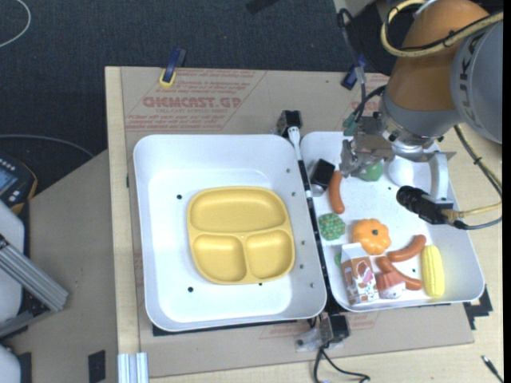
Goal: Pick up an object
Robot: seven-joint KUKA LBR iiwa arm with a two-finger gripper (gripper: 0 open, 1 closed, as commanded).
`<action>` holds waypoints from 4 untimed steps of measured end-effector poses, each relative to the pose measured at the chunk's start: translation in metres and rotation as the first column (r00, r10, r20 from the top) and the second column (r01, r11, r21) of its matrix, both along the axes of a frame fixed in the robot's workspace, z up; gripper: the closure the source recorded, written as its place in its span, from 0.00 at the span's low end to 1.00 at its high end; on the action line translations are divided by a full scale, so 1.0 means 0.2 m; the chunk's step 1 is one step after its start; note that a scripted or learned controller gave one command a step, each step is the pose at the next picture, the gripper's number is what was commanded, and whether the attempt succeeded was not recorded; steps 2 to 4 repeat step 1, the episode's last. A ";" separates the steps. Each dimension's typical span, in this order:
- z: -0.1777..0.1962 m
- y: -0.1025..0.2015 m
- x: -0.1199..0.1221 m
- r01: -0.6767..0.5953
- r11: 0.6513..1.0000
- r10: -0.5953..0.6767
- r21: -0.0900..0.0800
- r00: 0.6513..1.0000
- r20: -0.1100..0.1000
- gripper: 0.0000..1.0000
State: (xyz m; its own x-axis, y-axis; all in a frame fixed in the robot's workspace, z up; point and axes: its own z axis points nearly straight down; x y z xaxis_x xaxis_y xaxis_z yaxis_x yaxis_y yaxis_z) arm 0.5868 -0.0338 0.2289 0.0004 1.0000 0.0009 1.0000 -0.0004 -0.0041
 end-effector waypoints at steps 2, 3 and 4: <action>0.01 0.04 0.06 -0.002 1.000 0.002 -0.001 1.000 0.007 1.00; 0.01 0.04 0.06 -0.002 1.000 0.002 -0.001 1.000 0.007 1.00; 0.01 0.04 0.06 -0.002 1.000 0.002 -0.001 1.000 0.007 1.00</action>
